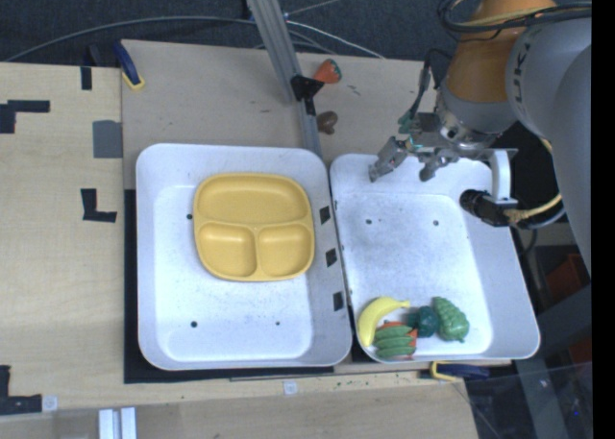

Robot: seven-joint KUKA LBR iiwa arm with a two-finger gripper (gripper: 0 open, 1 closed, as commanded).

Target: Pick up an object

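A small heap of toy food lies in the front corner of the right bin [500, 274]: a yellow banana [378, 313], a green leafy piece [450, 319], a dark teal piece [423, 320] and a green and red piece [393, 339]. My gripper [404, 166] hangs over the back edge of that bin, far from the heap. Its two fingers are spread apart, open, with nothing between them.
The left bin [159, 264] holds a yellow divided plate [255, 226]. A grey pole [274, 34] slants down to the gap between the bins at the back. A small orange and green object [329, 70] and a brown one [328, 122] lie on the bench behind the bins.
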